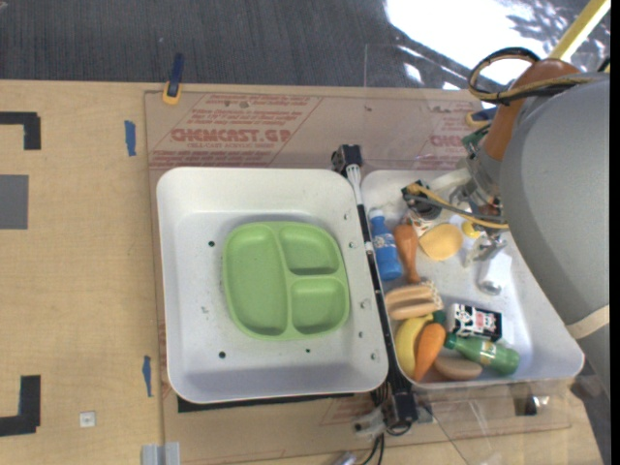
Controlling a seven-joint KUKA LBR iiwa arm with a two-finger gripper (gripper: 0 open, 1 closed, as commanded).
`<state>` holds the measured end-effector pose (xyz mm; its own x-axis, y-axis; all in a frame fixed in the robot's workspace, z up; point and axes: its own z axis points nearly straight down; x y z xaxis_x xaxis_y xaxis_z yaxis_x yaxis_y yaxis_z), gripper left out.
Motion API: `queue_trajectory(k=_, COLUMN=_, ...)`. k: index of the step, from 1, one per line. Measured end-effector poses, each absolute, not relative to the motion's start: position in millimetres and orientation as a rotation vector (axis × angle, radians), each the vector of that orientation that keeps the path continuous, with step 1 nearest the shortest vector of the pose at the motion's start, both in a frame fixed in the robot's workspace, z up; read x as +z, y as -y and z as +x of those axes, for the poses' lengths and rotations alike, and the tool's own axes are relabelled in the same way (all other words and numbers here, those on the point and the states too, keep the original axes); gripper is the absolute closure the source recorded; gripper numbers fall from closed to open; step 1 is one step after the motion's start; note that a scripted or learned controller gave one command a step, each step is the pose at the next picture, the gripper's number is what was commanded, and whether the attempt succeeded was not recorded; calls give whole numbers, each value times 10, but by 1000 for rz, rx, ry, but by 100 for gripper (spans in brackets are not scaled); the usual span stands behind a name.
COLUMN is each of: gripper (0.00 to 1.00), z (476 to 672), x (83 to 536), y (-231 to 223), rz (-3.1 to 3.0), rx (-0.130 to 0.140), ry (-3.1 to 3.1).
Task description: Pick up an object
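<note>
Objects for picking heaped in the right bin [547,342], mostly along its left wall and near edge: blue bottle [385,252] and orange drumstick-like piece [407,245] side by side against the left wall, yellow round piece [441,242] just beside them, bun [412,301] lower down, banana [408,340] and carrot [430,349] touching at the near-left corner, green bottle [486,355] lying flat along the near edge, black-and-white packet [477,322] just above it. Hand [487,260] low over the middle of the right bin, near the yellow round piece, hanging from the grey arm [567,211]; whether apart or together, cannot tell, and nothing seen clamped in it. Likely troubles from here: closing on bare bin floor between pieces; nudging the yellow round piece aside instead of catching it; pinching two touching pieces at once in the crowded near-left corner and dropping one; round, smooth shapes such as the banana or bottles rolling or slipping out on the lift; loose cables [441,200] by the wrist snagging on something. Left bin [184,289] holding a green divided plate [288,279], well apart from the hand. Readable writing: red print "CHEMCAST GP" on the sheet [231,134] under the bins, toward the desk's far edge; print on the packet too small to read.
</note>
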<state>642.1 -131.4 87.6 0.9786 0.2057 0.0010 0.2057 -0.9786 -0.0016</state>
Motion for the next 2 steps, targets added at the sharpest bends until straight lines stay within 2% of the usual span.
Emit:
queue_trajectory(k=1, gripper=0, z=6595, x=876, y=1334, rz=-3115, rx=27, ry=350)
queue_trajectory(k=2, gripper=100, z=6629, x=1003, y=1315, rz=-3118, rx=10, ry=363)
